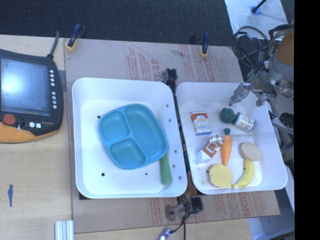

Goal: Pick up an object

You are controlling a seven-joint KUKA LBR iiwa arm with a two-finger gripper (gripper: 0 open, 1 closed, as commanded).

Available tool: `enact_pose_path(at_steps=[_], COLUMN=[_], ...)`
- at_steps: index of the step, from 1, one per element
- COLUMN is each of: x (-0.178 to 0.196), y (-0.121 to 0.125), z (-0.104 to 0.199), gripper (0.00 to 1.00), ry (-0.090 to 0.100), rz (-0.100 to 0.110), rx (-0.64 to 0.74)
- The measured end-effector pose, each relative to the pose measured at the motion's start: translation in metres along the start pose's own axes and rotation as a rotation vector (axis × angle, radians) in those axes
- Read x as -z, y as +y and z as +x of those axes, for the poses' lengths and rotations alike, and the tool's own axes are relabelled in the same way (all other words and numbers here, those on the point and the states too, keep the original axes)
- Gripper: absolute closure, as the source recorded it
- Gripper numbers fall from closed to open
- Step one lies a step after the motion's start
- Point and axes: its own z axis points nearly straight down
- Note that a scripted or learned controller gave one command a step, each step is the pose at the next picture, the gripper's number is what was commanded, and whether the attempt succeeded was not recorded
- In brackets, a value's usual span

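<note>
Hovering end effector point(248, 97), green ball point(228, 115) just below-left, untouched.

In my right bin point(280, 174) lie a carrot point(226, 149), banana point(246, 174) and small carton point(200, 123). A dark green lump point(228, 115) touches a tipped can point(244, 122).

Robot lab bench, no question — nothing homey about this setup.

Two shallow white bins point(80, 134) sit side by side on a cardboard sheet point(135, 59) held down by blue-and-yellow clamps point(73, 36) along the far edge. On the left there's a teach pendant point(27, 96) with a screen and a red stop button — classic industrial robot gear. Far right you get a tangle of black cables point(250, 41) by the arm. The toy food, like the plastic carrot point(226, 149) and banana point(246, 174), looks like test props.
</note>
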Motion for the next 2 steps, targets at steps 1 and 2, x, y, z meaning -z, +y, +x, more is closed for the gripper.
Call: enact_pose_path(at_steps=[1,2], x=[-0.119,-0.119], y=[0.012,-0.025], z=[-0.011,-0.011], gripper=[0.0,0.0], ry=[0.0,-0.001], rz=[0.002,0.001], rx=[0.0,0.001])
